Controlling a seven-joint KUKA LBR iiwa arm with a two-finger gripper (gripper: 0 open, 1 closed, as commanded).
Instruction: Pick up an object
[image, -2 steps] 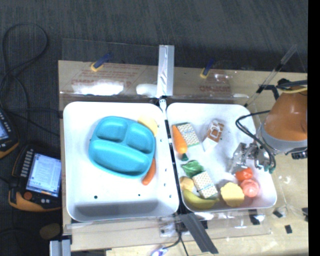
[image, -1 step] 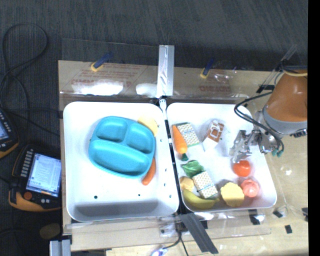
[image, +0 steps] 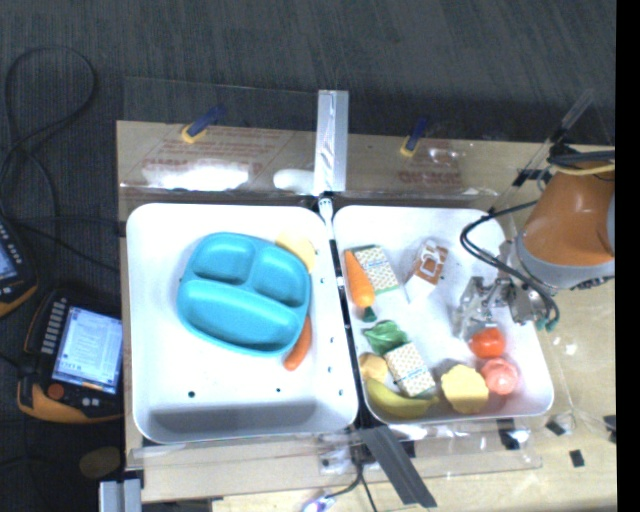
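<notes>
- Two white bins share the bench; along the near edge of the right bin (image: 545, 400) lie a banana (image: 395, 402), a patterned block (image: 410, 368), a yellow piece (image: 462, 388) and a pink ball (image: 500, 377).
- Just beyond the ball sits a tomato (image: 488, 343), close to the bin's right edge.
- Right above the tomato hangs the gripper (image: 478, 308), its metal fingers pointing down; whether they are spread or closed cannot be told, and nothing is visibly held between them.
- Mid-bin lies a green leafy piece (image: 385, 333); a carrot (image: 358, 281) runs along the left wall, with a second patterned block (image: 378, 268) beside it and a small brown-and-white pack (image: 432, 262) toward the far edge.
- Left bin (image: 150, 400) holds a blue tray (image: 245, 290), another carrot (image: 299, 346) and a yellow piece (image: 297, 250) at its right side.
- Judged from this, the pick is not yet done: every object rests in a bin, and the tomato looks the likely target, with grasp and lift left.
</notes>
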